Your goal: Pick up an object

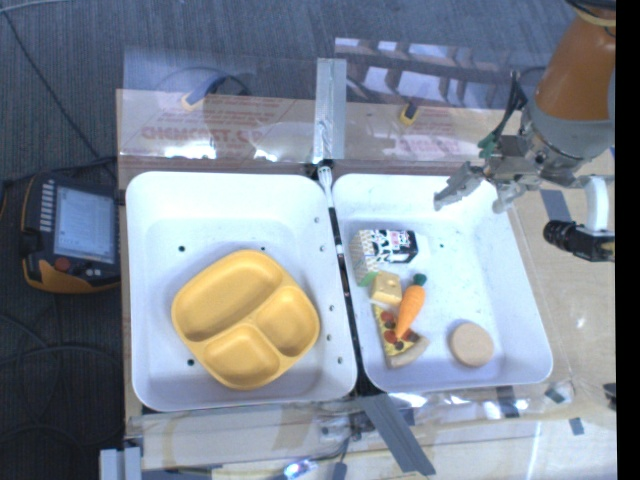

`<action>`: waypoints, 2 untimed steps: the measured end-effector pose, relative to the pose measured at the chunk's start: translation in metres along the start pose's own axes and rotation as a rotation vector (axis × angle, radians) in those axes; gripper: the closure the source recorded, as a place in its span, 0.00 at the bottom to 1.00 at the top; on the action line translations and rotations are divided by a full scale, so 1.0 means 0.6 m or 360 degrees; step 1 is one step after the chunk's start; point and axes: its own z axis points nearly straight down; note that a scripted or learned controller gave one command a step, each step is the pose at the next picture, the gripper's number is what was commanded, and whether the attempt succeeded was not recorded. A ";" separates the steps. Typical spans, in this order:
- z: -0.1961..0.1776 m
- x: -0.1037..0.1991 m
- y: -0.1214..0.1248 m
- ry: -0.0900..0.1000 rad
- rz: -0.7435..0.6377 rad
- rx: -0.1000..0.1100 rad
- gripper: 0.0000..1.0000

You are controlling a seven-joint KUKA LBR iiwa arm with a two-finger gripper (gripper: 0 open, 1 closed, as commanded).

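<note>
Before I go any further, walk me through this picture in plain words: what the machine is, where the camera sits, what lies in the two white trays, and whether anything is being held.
The camera is fixed above the bench and looks down at a slant. The machine is a grey robot arm with an orange band, reaching in from the right. At its tip is a two-finger gripper, open and holding nothing, above the far edge of the right white bin.

The left white bin holds a yellow plastic plate with three compartments. The right bin holds small toy foods: a black-and-white printed carton, a pale yellow cheese block, an orange carrot with a green top, a pizza slice and a round tan cookie. Left of the bench on the carpet lies an orange-and-black handheld control pad.
</note>
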 end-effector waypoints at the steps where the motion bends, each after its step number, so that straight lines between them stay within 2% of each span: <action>1: 0.287 -0.001 -0.035 -0.0003 -0.0342 -0.0019 0.00; 2: 0.297 0.035 -0.151 -0.0012 -0.0282 -0.0047 0.00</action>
